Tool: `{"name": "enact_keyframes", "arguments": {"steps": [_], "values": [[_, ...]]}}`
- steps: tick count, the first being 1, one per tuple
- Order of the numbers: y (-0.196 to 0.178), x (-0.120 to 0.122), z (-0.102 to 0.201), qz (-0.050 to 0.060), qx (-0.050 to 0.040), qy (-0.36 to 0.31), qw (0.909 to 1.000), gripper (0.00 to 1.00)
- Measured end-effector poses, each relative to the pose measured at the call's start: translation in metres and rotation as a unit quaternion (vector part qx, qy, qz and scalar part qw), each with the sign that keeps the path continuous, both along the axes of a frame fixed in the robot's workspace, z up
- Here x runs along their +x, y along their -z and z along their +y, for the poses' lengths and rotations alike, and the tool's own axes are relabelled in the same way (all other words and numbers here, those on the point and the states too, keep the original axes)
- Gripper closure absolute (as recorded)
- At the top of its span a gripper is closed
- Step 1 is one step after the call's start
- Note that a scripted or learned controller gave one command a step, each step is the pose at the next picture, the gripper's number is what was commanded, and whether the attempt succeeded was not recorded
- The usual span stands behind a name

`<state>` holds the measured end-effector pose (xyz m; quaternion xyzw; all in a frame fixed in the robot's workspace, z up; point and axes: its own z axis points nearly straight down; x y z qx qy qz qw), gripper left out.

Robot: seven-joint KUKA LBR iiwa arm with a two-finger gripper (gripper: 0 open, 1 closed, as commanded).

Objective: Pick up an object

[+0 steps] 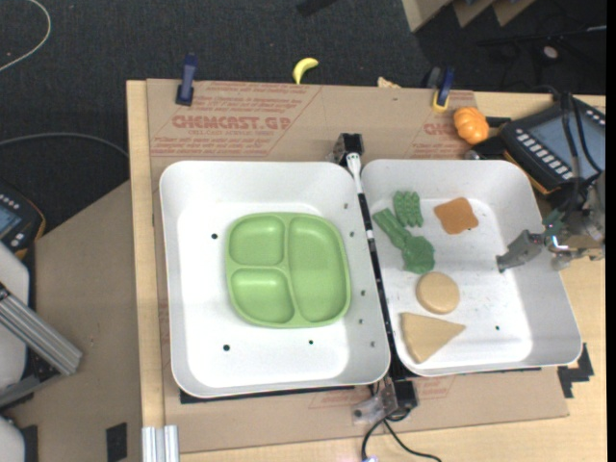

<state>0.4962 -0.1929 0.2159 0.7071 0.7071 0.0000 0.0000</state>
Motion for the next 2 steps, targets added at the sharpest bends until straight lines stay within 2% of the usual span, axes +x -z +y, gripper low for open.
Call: {"name": "enact_keyframes", "arguments": {"steps": [1,2], "values": [[0.136,-0.018,0.067,0.001,0.0013,-0.002,1.0,0.0],[0.121,-0.017,0.063,-0.002,-0.0007,0.001,1.0,1.0]]}}
